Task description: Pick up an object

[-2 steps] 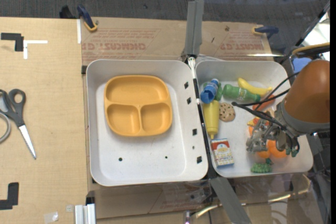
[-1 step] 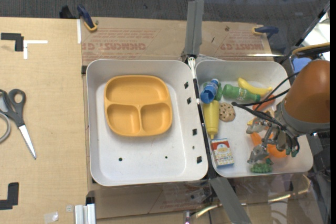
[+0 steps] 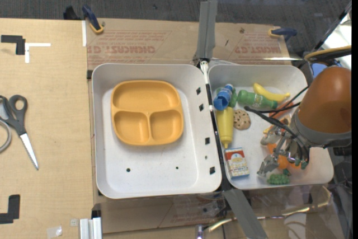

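Note:
The right bin (image 3: 319, 173) holds several small objects. Along its left side lie a blue cup (image 3: 222, 98), a yellow bottle (image 3: 225, 127) and a red and white box (image 3: 237, 162). A cookie (image 3: 241, 118) lies beside the bottle. A green bottle (image 3: 250, 99) and a yellow banana (image 3: 270, 93) lie at the back. My gripper (image 3: 278, 155) hangs low over the bin's front right part, right above a small orange object (image 3: 283, 162) and a green object (image 3: 278, 179). The arm's orange band (image 3: 331, 101) covers the bin's right side.
The left bin (image 3: 151, 176) holds a yellow divided plate (image 3: 148, 112). Scissors (image 3: 19, 126) lie on the bench at the far left. Cardboard (image 3: 145, 45) lies behind the bins, held by blue clamps (image 3: 92, 18).

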You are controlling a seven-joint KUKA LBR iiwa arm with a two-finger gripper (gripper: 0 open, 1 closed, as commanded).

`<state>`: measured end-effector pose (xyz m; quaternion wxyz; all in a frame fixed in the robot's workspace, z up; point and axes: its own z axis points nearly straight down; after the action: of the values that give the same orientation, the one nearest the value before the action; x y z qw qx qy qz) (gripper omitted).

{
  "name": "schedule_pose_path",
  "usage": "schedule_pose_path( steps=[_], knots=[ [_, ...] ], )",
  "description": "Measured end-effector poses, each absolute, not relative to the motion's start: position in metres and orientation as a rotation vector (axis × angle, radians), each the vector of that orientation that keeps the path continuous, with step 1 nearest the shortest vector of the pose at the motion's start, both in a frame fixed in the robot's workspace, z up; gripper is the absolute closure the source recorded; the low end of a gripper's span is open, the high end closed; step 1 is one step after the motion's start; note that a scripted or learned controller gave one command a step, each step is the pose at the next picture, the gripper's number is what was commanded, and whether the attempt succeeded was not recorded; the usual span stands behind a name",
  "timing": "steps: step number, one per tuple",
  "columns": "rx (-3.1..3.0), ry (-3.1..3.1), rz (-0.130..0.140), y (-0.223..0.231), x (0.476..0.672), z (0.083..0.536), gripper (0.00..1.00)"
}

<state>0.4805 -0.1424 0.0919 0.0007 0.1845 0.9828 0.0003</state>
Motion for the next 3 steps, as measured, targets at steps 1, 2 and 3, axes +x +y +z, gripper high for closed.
schedule_pose_path(
  steps=[1,2,3],
  knots=[
    [0.576,3.083,0.0,-0.1425,0.4822,0.1013,1.0],
    [0.576,3.083,0.0,-0.1425,0.4821,0.1013,0.0],
    [0.573,3.08,0.0,-0.1427,0.4838,0.1106,1.0]
  ],
)
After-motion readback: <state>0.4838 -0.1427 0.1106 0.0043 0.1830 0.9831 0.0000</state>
